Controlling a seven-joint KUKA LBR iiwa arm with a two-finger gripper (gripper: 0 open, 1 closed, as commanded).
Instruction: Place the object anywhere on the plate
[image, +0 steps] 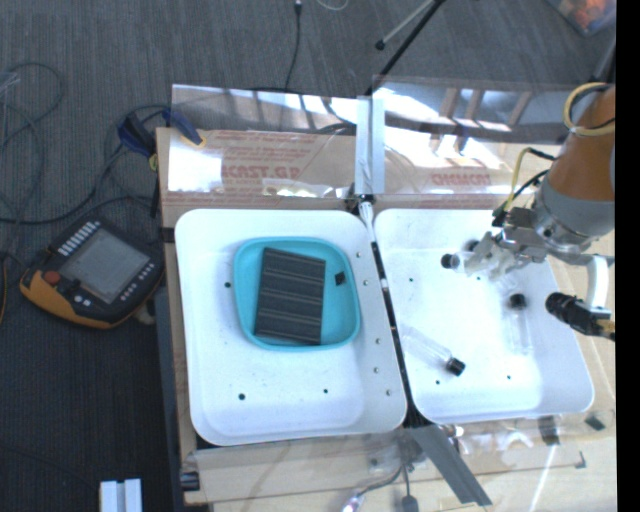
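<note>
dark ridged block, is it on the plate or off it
On it: the dark ridged block lies flat inside the teal plate in the left bin.

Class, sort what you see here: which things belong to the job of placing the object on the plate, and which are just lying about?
Belongs to the job:
teal plate
dark ribbed block, on the plate
gripper

Lying about:
clear tube with black cap, right bin
handheld pendant, on the floor

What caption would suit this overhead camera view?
Dark ribbed rectangular block lies on the teal plate in the left white bin; robot arm over the right bin.
</note>
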